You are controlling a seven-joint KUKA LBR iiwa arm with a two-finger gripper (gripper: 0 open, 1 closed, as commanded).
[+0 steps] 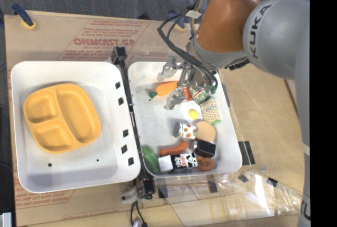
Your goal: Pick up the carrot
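Just left of the claw point(179, 95) lies the carrot point(167, 88) (not grabbed yet); whether the claw is released, I cannot tell. Next, close on it.

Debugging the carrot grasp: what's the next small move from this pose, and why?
Probably a short shift toward the view's left, then descend. The gripper sits low in the right bin, at the carrot's right end rather than over its middle, and the carrot is not visibly between the fingers. The fried egg lies just below, so keep the shift small.
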